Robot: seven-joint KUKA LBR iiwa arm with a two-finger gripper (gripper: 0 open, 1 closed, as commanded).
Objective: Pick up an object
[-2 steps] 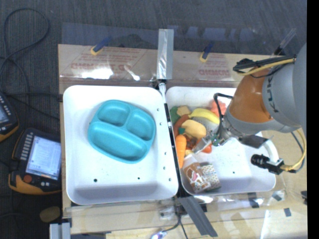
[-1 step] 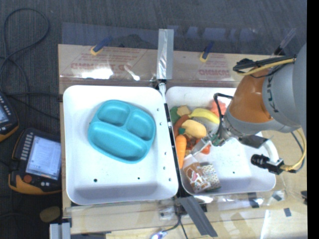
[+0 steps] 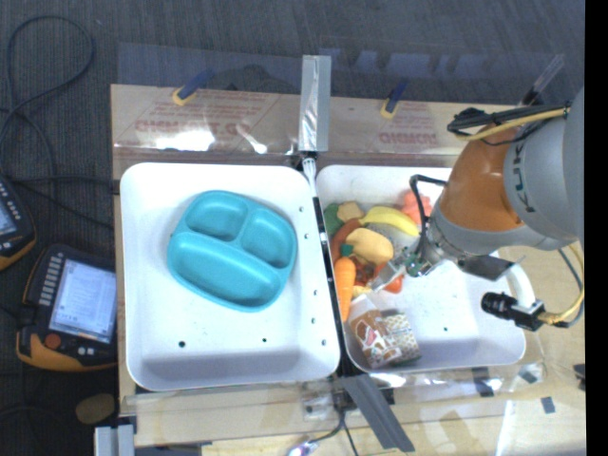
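end effector [image 3: 404, 266] low in right bin [image 3: 475, 335] | carrot [image 3: 345, 275] just left, long axis vertical | grip state: cannot tell

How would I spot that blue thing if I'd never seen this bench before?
Find the two white bins side by side and take the left bin, the one away from the arm. The blue tray lies in its middle, alone, tilted a little. It is turquoise with three shallow compartments, while the toy food is all piled in the right bin.
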